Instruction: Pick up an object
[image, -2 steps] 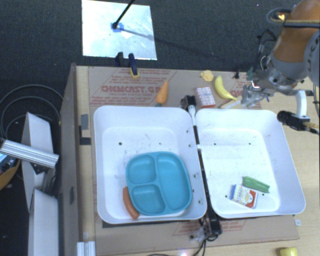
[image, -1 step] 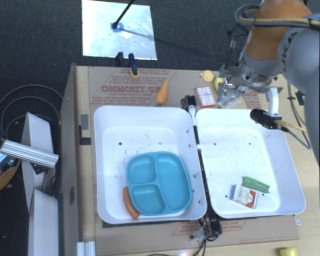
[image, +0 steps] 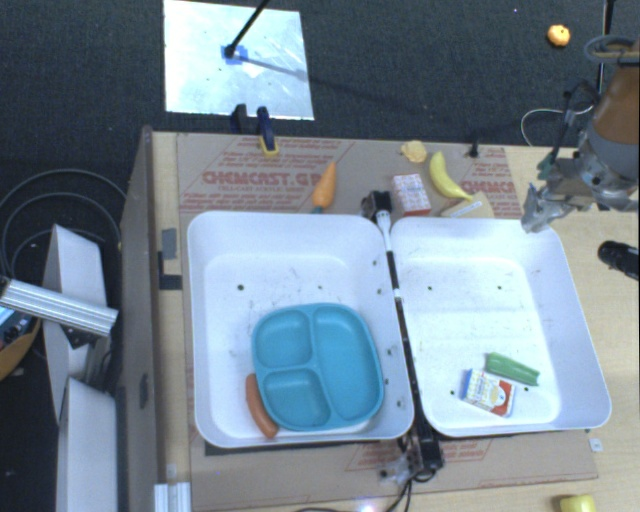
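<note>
Two shallow white plastic bins sit side by side on a cardboard-covered bench. The left bin (image: 220, 300) holds a blue divided tray (image: 317, 366) with three smooth rounded compartments, and an orange sausage-shaped piece (image: 260, 405) lying just beside the tray's lower left corner. The right bin (image: 470, 290) holds two candidate objects near its front right corner: a flat green strip (image: 512, 367), possibly a pea pod, and a small white, red and blue printed carton (image: 488, 391) just beside and below it, the two close together or touching.

The gripper (image: 541, 212) hangs at the back right corner of the right bin, over or just outside its rim, with the grey arm (image: 610, 140) rising behind it. Whether its jaws are spread or closed I cannot tell from this view; nothing is visibly held between them. Both objects in the right bin lie well apart from the gripper, toward the front of the bin.

Behind the bins, on the cardboard, rest a carrot (image: 324, 186), a small pinkish printed box (image: 411, 193), a yellow banana (image: 444, 177) and a crumpled pale yellow item (image: 414, 151). A reflective silver sheet (image: 238, 60) lies on the dark floor beyond the bench.
</note>
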